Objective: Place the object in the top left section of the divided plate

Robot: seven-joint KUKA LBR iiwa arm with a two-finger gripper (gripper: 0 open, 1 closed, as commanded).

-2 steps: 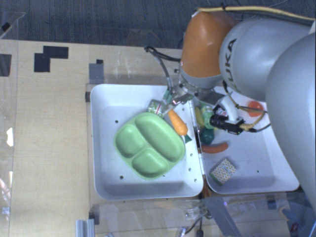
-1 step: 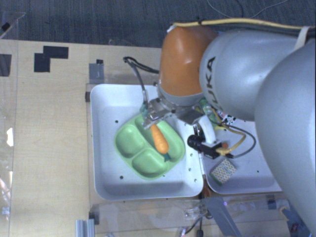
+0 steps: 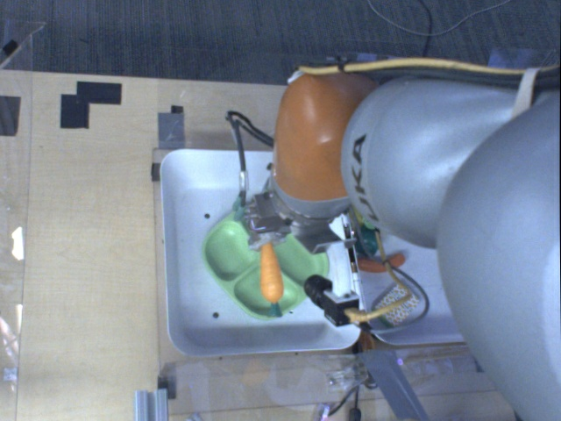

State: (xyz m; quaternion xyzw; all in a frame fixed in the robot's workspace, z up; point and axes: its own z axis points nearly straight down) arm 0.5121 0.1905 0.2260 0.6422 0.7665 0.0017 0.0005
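At the far left, the pale wooden bench (image 3: 88, 261) carries a few black square marks near its back edge. Next comes one white bin (image 3: 188, 261), and in it lies one green divided plate (image 3: 230, 251), partly covered by the arm. One orange carrot (image 3: 271, 274) lies on the plate with its thicker end toward the bin's near wall; it sits over the plate's lower middle part, though which section that is cannot be told, since the arm hides the dividers. The gripper (image 3: 265, 226) hangs just above the carrot's upper end, and whether it is released or clenched cannot be told. The second bin (image 3: 429, 331) shows as a strip beside the first, with a red thing (image 3: 386, 261) and a speckled thing (image 3: 399, 305) in it. The grey arm (image 3: 438, 174) reaches in from the right, its orange band (image 3: 316, 139) above the wrist, bent down over the plate. White letters "KU" read along its grey shell.
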